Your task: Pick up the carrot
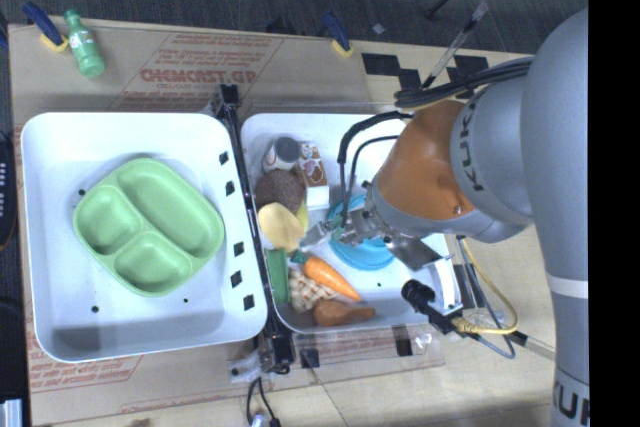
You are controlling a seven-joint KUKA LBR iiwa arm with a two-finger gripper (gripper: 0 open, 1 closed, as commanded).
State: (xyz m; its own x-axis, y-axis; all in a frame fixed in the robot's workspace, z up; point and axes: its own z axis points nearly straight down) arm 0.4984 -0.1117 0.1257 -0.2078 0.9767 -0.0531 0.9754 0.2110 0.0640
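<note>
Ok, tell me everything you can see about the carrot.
The carrot is bright orange and tapered, smooth like a plastic toy. It lies on its side in the right bin, near the front, thick end upper left, tip pointing lower right. It rests among other food items, just below a blue dish.

I've got one fixed cam above the bench point(180, 55), looking down at a slant w/ both white bins in frame: left bin point(45, 245) and right bin point(345, 127). It sits fairly close. The arm point(500, 165) comes in from the right and covers part of the right bin.
</note>
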